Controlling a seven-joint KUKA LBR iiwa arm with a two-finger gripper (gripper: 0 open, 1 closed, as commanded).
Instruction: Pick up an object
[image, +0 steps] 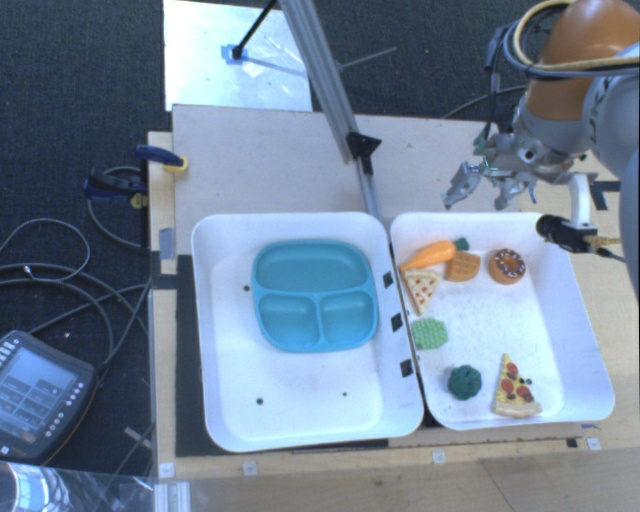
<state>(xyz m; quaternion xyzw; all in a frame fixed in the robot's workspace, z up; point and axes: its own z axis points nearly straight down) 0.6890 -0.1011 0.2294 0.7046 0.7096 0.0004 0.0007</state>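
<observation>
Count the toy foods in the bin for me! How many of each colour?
Orange: 1, the orange toy carrot
Tan or brown: 4, the square waffle, round chocolate donut, small pizza wedge, bigger pizza slice
Green: 2, the pale green lettuce piece, dark green broccoli
Total: 7

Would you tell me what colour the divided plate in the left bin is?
Light blue; the divided plate shows best in the camera view.

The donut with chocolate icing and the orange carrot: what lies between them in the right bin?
In the camera view, a small brown waffle-like square lies between the orange carrot and the donut with chocolate icing, right beside the carrot's green end.
</observation>
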